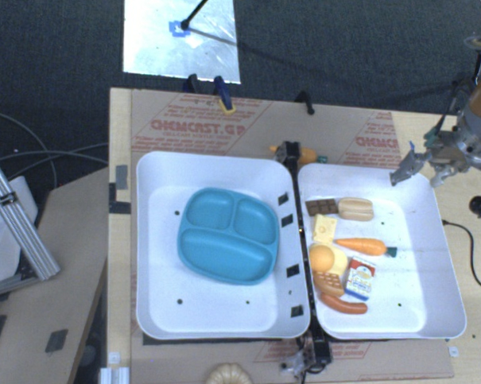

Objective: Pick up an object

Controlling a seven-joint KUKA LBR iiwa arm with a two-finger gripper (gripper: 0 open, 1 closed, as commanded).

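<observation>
Smooth tapered orange plastic carrot [361,246] lies among toy foods in the right glossy white bin [437,236], while the metal two-finger gripper [423,170] hangs spread open, empty, above the bin's far edge.

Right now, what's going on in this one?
The arm reaches in from the right, its gripper open and hanging over the far right corner of the right bin, with nothing between its fingers. Toy food lies untouched in that bin: a carrot, a bun, a chocolate bar, a sausage and a small carton. The left bin holds a blue tray. No pick yet.
</observation>
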